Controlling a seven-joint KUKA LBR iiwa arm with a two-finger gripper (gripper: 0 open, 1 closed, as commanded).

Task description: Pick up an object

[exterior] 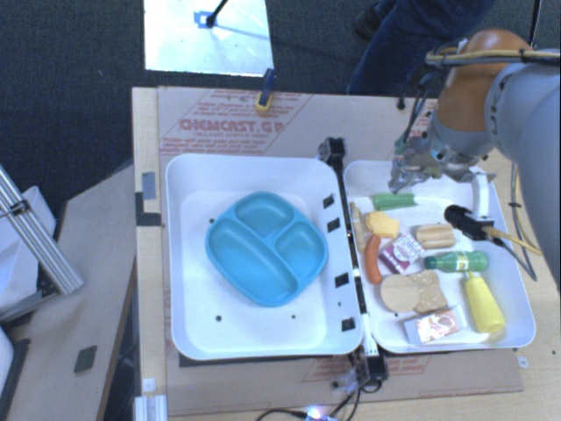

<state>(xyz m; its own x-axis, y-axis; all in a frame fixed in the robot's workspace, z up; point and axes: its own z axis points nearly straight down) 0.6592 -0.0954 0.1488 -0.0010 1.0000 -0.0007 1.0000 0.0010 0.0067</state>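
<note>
My gripper point(405, 181) hangs over the far left corner of the right bin point(517, 323); I can't tell how the jaws stand, too small and dark. Nothing seen between them. Nearest thing is the green stick point(393, 201), just below the gripper toward me, lying flat with its long axis running left-right across the bin. Past the stick, nearer me: yellow block point(382, 225), orange sausage point(372, 259), green bottle point(457, 261), yellow bottle point(483, 303). My guess: drop straight down, close across the stick's short side.
</note>
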